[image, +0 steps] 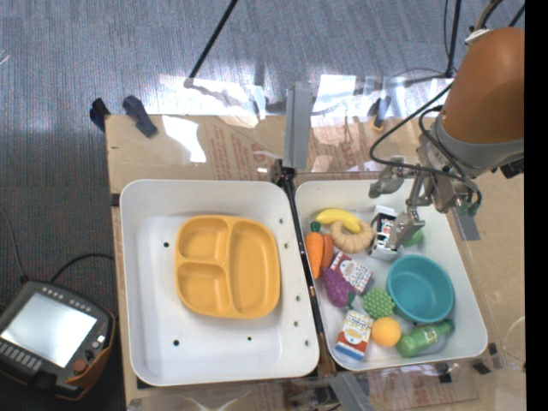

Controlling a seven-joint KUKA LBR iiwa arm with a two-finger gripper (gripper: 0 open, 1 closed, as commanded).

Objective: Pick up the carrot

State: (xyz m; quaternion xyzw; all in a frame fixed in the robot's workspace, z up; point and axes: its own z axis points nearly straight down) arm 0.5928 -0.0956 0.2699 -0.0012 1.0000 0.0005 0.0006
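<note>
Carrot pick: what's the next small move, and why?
Probably shift the gripper toward the view's left, over the carrot. The gripper hangs near the right bin's far side by a small white box, while the carrot lies against the bin's left wall, beside the banana and donut. Nothing shows between its fingers.
</note>
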